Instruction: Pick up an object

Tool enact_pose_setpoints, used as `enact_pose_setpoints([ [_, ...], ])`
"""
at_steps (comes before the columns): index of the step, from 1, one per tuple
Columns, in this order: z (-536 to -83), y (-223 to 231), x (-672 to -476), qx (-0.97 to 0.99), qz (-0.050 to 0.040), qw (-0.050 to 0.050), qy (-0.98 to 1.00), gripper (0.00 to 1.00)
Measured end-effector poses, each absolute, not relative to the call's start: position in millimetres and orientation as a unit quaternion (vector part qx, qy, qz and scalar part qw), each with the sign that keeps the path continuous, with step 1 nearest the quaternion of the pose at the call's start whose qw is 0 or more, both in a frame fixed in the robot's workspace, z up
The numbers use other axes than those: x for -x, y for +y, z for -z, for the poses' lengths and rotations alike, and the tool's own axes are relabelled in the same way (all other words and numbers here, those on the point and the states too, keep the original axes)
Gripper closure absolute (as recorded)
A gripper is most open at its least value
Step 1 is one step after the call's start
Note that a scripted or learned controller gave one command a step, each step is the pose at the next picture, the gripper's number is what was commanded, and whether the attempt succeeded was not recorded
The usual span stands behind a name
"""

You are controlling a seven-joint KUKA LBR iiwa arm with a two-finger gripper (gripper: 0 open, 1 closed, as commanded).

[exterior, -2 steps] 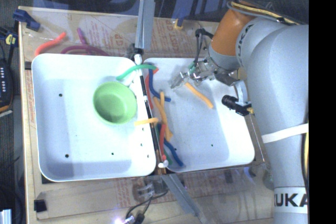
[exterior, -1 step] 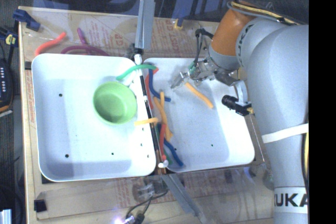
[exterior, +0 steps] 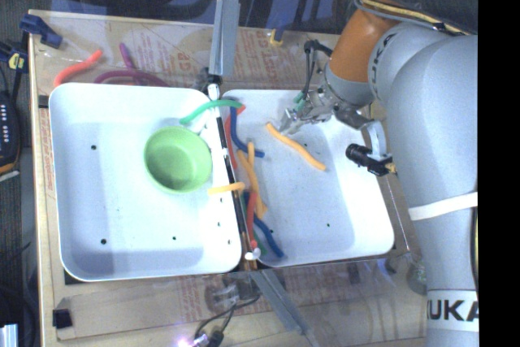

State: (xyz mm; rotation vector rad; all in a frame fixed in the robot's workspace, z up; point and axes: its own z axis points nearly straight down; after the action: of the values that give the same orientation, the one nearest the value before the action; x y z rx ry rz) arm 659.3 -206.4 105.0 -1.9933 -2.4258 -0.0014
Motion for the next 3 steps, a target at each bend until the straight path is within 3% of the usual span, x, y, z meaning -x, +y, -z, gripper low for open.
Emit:
enact_pose_setpoints([
  [1, -105, -206, -659.3, 0.635, 0.0004, 0.001, -0.773, 0.00],
  [2, -91, -209, -626.5, 0.591, -0.0007, 0.002, -0.807, 0.00],
  [3, -102, -209, -627.6, 0.590, -0.0014, 0.000, -0.807, 1.00],
])
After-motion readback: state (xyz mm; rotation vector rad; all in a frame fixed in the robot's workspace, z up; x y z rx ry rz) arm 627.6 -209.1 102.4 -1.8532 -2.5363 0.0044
